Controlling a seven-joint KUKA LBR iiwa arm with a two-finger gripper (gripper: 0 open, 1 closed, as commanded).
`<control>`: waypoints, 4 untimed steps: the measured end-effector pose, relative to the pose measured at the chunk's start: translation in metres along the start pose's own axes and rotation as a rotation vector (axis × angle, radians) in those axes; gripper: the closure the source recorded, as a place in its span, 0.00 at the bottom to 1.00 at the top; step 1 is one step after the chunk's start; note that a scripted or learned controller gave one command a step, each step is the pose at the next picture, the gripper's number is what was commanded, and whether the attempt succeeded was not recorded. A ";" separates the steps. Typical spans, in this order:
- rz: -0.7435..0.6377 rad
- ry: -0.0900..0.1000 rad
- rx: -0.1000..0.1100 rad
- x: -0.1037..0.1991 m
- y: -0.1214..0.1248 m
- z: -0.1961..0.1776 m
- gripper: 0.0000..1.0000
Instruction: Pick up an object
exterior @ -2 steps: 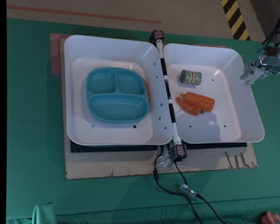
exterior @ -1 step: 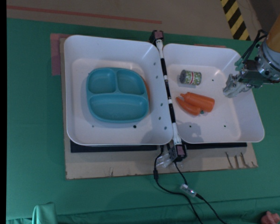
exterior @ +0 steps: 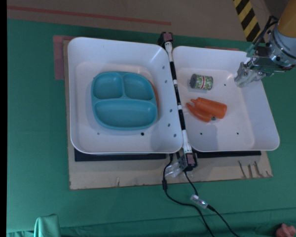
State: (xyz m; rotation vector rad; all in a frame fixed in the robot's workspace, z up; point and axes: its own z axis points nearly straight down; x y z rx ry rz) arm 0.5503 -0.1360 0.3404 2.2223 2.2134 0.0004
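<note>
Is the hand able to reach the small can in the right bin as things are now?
Probably yes. The hand is over the right bin, to the can's right. The can lies on its side, apart from the orange carrots, with bare bin floor between it and the hand.

Dim, bluish cast; soft shadows, slight blur.

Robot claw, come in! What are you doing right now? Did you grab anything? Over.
Gripper over right bin, near far right side, nothing seen held. Carrot and small can lie in that bin, apart from it. Teal plate in left bin.
</note>
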 end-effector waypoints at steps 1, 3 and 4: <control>0.001 0.001 0.003 -0.042 -0.018 0.034 1.00; 0.000 0.000 0.000 -0.052 -0.075 0.003 1.00; -0.001 0.002 0.004 0.007 -0.082 0.027 1.00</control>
